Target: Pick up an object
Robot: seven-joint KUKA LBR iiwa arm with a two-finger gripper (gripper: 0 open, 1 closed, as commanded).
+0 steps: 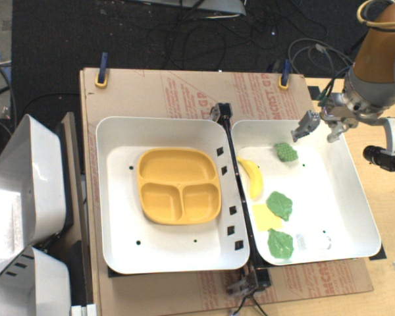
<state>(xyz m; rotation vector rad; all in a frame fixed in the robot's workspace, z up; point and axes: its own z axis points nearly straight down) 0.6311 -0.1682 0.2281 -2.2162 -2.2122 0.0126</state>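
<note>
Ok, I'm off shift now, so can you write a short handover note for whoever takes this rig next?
Claw: open, nothing between its fingers, hovering over the far edge of the right white bin.
Right bin holds: a small bumpy green piece nearest the claw, a yellow banana-shaped toy, a flat yellow square, and two leafy green pieces.
Left white bin holds a yellow three-compartment plastic tray.
Done: nothing picked up yet.
Left: lower onto one object, probably the bumpy green piece, close and lift.

Robotics lab, clamped cardboard bench (184, 87), loose cables (204, 31) on dark floor
</note>
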